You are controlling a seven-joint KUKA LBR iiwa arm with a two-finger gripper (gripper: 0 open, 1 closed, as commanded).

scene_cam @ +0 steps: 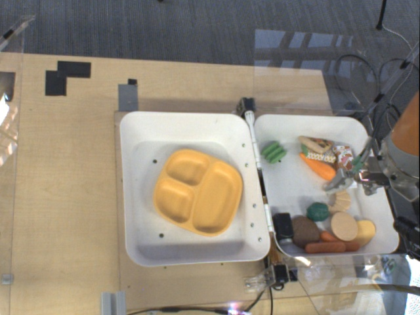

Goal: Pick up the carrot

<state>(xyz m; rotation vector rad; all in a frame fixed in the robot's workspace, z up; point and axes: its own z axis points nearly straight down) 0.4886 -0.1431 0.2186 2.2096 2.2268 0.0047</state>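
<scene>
The carrot (317, 167) is an orange tapered piece lying flat in the upper middle of the right bin (289, 182), slanting down to the right. My gripper (341, 179) reaches in from the right and hangs low at the carrot's lower right end, close to it or touching it. The carrot's tip runs under the gripper's grey metal, so that end is partly hidden. Nothing is visibly lifted off the bin floor.
A printed packet (319, 146) lies just above the carrot, with a green ridged piece (273, 152) to its left. Along the front of the right bin sit a dark green ball (318, 210), a brown lump (304, 228), a red sausage (325, 247), a tan disc (344, 226) and a yellow piece (365, 229). The left bin (138, 176) holds a yellow divided plate (198, 192).
</scene>
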